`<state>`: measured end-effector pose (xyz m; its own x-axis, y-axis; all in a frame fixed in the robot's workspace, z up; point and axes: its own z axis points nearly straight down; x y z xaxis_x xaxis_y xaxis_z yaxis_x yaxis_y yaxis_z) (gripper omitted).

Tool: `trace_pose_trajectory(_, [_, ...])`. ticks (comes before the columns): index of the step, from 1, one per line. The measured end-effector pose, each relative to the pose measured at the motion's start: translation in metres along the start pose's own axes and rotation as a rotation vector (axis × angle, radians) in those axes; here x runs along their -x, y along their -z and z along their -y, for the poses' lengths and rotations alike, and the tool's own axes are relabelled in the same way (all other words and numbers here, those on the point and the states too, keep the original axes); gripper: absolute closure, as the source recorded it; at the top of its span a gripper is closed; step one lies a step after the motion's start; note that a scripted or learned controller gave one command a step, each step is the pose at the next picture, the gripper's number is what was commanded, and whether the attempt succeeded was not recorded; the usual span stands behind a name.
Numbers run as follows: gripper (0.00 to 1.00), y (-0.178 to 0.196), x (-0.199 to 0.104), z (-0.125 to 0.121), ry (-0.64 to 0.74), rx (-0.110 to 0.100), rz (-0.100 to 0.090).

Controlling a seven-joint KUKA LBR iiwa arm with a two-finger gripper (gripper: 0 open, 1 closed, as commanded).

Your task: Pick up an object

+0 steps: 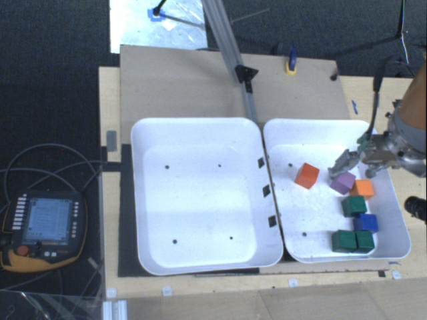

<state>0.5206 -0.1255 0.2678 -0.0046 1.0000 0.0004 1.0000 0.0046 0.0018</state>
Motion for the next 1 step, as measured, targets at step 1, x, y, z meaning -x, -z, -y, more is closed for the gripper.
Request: trace_pose_trajectory(1, [0.0, 0.0001, 0.0001, -0.0001, -0.001, 0.001, 0.0])
